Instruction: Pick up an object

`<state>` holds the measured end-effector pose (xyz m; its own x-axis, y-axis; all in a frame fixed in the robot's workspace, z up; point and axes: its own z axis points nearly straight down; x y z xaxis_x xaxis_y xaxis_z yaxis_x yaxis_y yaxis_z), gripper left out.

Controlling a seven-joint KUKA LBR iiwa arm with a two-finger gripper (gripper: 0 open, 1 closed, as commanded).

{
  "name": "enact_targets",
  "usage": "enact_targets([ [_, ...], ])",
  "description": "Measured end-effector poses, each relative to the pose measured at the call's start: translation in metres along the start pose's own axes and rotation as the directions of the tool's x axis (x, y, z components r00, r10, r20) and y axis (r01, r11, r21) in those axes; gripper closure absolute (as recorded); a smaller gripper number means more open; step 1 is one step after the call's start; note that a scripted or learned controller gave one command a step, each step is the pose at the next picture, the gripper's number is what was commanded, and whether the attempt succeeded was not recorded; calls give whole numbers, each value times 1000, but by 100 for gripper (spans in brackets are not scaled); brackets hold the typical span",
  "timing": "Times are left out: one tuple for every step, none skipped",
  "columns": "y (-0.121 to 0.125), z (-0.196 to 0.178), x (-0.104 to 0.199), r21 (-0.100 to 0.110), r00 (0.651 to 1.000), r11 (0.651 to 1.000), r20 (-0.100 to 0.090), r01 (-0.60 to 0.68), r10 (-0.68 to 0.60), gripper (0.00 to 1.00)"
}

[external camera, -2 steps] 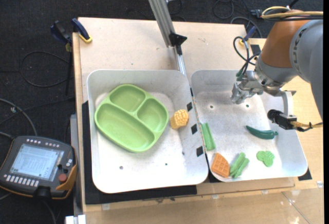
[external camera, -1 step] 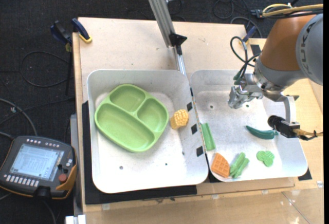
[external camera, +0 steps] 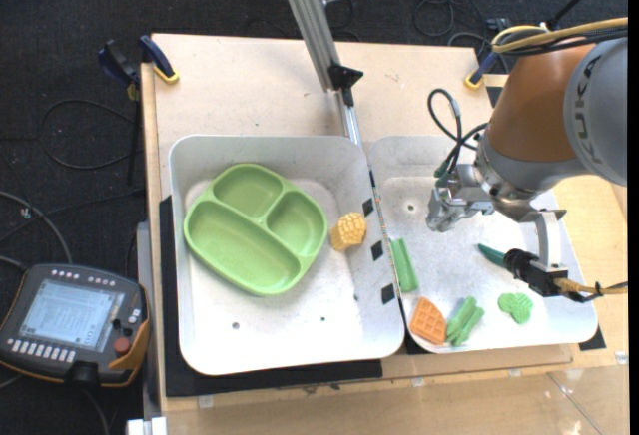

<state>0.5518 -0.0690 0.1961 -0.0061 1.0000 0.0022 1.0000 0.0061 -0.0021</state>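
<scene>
My gripper [external camera: 446, 212] hangs over the back middle of the right bin [external camera: 414, 156], with nothing visible between its fingers. Below it and to the left a green stick [external camera: 403, 264] lies along the bin's left wall. At the front of that bin sit an orange waffle piece [external camera: 428, 321], a green bean pod [external camera: 463, 318] and a small green leafy piece [external camera: 516, 305]. A dark green piece [external camera: 491, 252] lies partly under the arm's black attachment. In the left bin [external camera: 262, 345] a yellow corn piece [external camera: 347, 230] rests beside a green divided plate [external camera: 256, 226].
A metal pole [external camera: 312, 9] slants up from the divider between the bins. A teach pendant [external camera: 70, 320] lies on the floor at the left. Cables trail from the arm [external camera: 559, 114] over the right bin's back.
</scene>
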Motion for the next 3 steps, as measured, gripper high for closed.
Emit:
enact_targets([
  [-25, 1, 37, 1, 1000, 1000, 1, 0, 0, 100],
  [-18, -41, -13, -7, 1000, 1000, 5, -11, 11, 100],
  [-36, 4, 11, 3, 1000, 1000, 1, -6, 6, 100],
])
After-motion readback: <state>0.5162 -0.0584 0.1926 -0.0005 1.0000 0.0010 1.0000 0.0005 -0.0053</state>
